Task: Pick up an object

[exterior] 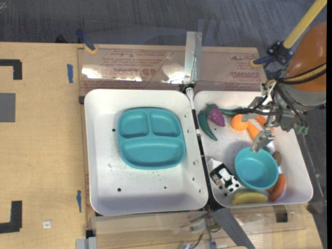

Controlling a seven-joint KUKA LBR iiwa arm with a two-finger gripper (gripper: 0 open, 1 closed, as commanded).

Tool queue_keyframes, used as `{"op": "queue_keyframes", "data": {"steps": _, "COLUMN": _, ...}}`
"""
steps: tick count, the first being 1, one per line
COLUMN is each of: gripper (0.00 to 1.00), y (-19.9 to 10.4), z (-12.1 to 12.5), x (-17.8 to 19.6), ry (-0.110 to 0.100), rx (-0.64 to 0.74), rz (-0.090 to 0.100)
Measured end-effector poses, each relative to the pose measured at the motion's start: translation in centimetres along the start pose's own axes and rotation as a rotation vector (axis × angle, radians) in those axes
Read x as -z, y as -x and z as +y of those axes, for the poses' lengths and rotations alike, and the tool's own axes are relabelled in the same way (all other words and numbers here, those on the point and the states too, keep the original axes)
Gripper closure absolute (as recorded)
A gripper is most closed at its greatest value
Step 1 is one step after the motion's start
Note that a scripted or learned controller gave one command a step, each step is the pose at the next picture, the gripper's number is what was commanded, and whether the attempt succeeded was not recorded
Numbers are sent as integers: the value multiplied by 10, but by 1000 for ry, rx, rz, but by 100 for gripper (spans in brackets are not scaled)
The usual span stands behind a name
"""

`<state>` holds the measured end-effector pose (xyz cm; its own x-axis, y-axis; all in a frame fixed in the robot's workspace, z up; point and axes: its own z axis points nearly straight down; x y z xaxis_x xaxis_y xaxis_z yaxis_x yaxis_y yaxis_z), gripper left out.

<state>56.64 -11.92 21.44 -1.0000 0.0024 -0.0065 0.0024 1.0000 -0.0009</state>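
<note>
Camera view: two white bins side by side on the table. Left bin holds a teal divided plate, roughly centred. Right bin carries the clutter.

Landmark = teal bowl, sitting upright in the right bin's near half. Relative to it:
- orange carrot-like pieces just beyond it, toward the far wall
- purple eggplant toy with green stalk beyond it and to the left, near the divider between bins
- black-and-white cow-patterned item just left of it, touching or nearly so
- yellow banana at its near side, against the bin's front wall
- red-orange piece at its near-right, partly hidden by the bowl

Arm comes in from the right, orange band visible at the top right corner. Hand hangs over the right bin, just above the bowl's far rim, next to the carrot pieces. Can't tell whether the hand's fingers are apart or together; too much cable and metal clutter there. Nothing visibly between them.
</note>
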Motion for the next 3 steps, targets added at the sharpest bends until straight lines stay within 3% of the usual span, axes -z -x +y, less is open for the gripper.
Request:
{"op": "queue_keyframes", "data": {"steps": 1, "gripper": 0, "y": 32, "z": -16, "x": -124, "ry": -1, "rx": -86, "rz": -11}}
{"op": "queue_keyframes", "data": {"steps": 2, "gripper": 100, "y": 35, "z": -15, "x": -111, "ry": -3, "rx": -83, "rz": -22}}
{"op": "queue_keyframes", "data": {"steps": 3, "gripper": 100, "y": 28, "z": 62, "x": -23, "ry": 3, "rx": -72, "rz": -11}}
